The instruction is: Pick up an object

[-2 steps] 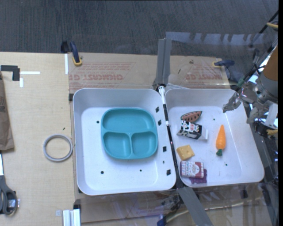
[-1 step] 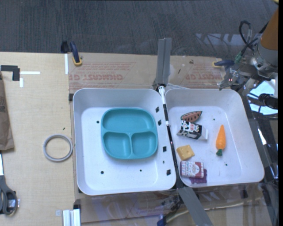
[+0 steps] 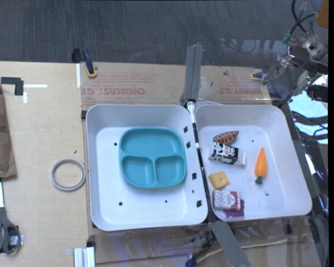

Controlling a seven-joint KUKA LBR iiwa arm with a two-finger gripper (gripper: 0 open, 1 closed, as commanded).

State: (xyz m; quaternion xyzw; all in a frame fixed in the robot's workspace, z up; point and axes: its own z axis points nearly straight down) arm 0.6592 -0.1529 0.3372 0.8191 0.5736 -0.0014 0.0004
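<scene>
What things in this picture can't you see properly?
- Gripper, camera view: blurred, too small to tell how it stands.
- Arm: cut off by the top right corner.
- Scissors: cut off by the left edge.
- Brown bag: cut off by the left edge.
- Print on the cow-patterned packet and the red packet: too small to read.

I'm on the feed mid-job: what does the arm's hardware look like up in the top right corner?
The arm shows as pale grey metal parts, blurred, with an orange patch at the frame's top edge. Black cables loop around it, one with a small green fitting. The tool itself is too blurred to describe.
</scene>
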